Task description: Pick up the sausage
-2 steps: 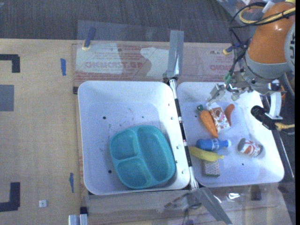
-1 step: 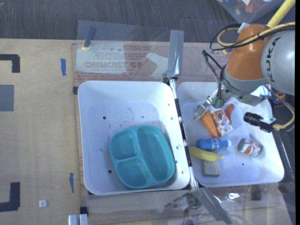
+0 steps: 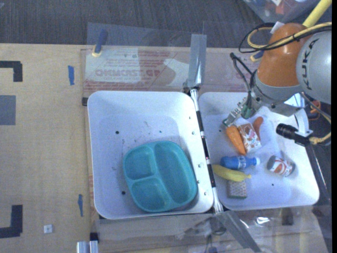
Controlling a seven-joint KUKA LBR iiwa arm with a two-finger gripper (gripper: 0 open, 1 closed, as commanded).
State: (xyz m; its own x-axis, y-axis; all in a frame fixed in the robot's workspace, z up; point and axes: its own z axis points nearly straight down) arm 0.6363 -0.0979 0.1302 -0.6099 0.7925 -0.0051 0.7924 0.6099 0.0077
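Gripper (image 3: 234,117) hangs in the right bin (image 3: 305,191) near the sausage (image 3: 257,125); its grip cannot be told.

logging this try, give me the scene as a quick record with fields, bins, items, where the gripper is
left bin: holds a teal divided tray at its near side
right bin: holds the loose items
sausage: likely the small reddish-orange piece at the packet's far edge, partly hidden
other items: carrot, printed packet, blue bottle, banana, grey sponge block, small can
gripper: low over the right bin's far-left part, beside the carrot
holding: nothing seen between its fingers
task state: sausage not yet picked up
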